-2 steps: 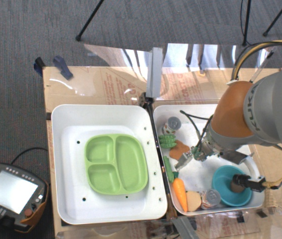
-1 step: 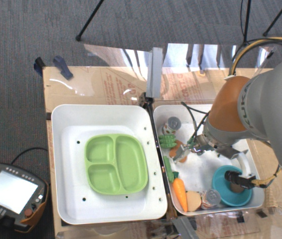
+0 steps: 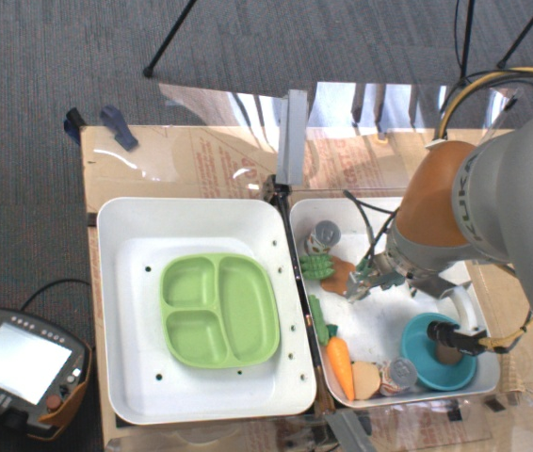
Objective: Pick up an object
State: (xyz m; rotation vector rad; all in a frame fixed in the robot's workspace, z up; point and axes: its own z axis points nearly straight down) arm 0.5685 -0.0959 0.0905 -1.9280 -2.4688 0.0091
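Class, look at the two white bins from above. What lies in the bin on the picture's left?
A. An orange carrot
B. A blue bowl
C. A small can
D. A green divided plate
D: the green divided plate lies alone in the left bin, while the carrot and blue bowl sit in the right bin.

In the right bin (image 3: 455,295) you have a loose jumble to pick from. An orange carrot (image 3: 341,366) lies along the left wall near the front, with a pale tan piece (image 3: 366,379) touching it. A teal bowl (image 3: 439,351) sits in the front right corner. A small grey can (image 3: 324,236) stands upright near the back left.
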